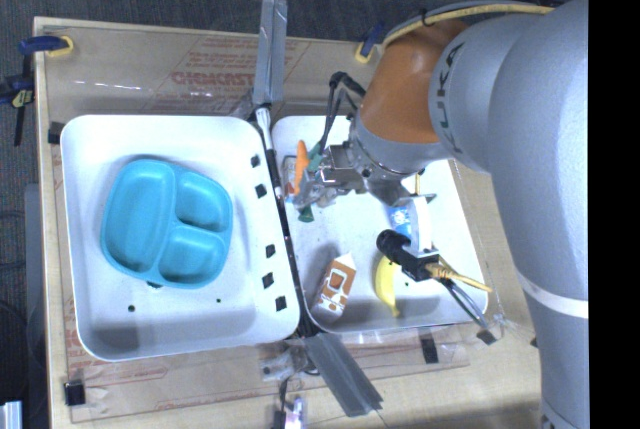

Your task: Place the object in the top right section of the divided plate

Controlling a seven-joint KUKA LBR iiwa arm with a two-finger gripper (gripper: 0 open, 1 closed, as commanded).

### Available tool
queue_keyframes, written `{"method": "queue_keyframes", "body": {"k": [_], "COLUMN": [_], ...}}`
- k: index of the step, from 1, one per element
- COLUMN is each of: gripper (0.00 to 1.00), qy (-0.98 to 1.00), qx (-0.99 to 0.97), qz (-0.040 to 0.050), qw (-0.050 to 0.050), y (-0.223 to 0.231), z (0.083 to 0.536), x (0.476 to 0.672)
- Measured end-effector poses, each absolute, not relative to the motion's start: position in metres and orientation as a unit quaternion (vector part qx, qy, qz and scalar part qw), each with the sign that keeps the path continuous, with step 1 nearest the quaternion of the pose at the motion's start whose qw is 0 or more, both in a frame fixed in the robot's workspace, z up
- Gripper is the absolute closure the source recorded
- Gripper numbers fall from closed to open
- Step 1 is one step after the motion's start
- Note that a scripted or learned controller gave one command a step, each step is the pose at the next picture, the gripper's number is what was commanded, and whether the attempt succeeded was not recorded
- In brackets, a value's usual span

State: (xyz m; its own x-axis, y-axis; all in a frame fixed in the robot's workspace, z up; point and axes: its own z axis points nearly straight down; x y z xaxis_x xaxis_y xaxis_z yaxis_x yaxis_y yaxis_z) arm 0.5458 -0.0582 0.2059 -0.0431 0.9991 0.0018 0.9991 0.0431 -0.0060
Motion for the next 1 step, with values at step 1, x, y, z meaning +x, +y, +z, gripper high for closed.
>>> {"method": "queue_keyframes", "body": {"k": [1], "gripper": [1.00], "qy": [-0.743], "qx": [-0.670], "qz": [0.0023], "qw": [0.002], "y": [0.0082], "z": [0.1901], "x": [0.5044]}}
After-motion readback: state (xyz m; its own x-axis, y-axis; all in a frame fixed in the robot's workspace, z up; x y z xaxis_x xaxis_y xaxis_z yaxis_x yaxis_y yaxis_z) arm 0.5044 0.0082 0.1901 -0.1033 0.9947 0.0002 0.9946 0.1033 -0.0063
